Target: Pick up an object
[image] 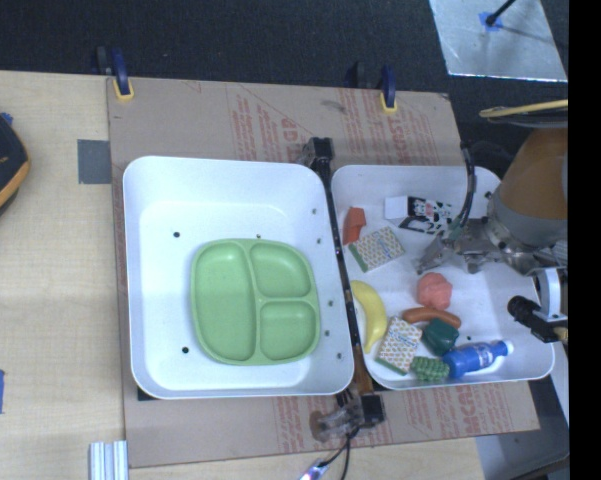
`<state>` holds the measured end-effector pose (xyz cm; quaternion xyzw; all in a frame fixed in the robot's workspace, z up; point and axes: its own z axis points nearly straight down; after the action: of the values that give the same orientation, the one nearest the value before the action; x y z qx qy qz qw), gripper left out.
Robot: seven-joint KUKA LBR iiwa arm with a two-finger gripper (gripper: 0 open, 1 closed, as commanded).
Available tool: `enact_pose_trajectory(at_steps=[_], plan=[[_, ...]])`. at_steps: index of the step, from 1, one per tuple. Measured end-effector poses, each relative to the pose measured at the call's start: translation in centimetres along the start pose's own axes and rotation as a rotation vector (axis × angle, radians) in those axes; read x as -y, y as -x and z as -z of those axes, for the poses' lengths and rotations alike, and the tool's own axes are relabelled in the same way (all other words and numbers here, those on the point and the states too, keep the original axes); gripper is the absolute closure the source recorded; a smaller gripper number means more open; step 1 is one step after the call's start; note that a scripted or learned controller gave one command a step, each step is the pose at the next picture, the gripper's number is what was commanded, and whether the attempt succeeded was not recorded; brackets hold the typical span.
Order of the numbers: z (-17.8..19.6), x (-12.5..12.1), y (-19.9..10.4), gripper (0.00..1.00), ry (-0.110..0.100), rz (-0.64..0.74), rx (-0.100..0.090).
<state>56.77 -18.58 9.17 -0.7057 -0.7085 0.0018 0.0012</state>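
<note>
Gripper (450,248) hangs over the right bin (375,180), nr its far right corner, arm (530,193) entering over the right rim. Fingers spread apart, nothing betw them. Pink ball (434,289) sits just below the gripper, mid-bin, apart from the tips. By the ball: hot dog (430,316), dark green block (441,337), blue bottle (476,357) along the near edge. Banana (370,313) lies along the left wall, w/ patterned card (399,344) beside it; another card (378,247) and orange piece (353,224) nr far left corner. Left bin (160,193) holds a green divided plate (254,300), centred.
</note>
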Motion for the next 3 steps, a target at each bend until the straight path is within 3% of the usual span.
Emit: enact_pose_trajectory(at_steps=[1, 2, 3], plan=[[0.0, -7.3, -3.8, 0.00, -0.003, 0.001, -0.001], [8.4, 1.0, 2.2, 0.00, 0.003, -0.003, 0.001], [5.2, 1.3, -3.8, 0.00, 0.000, 0.003, -0.001]])
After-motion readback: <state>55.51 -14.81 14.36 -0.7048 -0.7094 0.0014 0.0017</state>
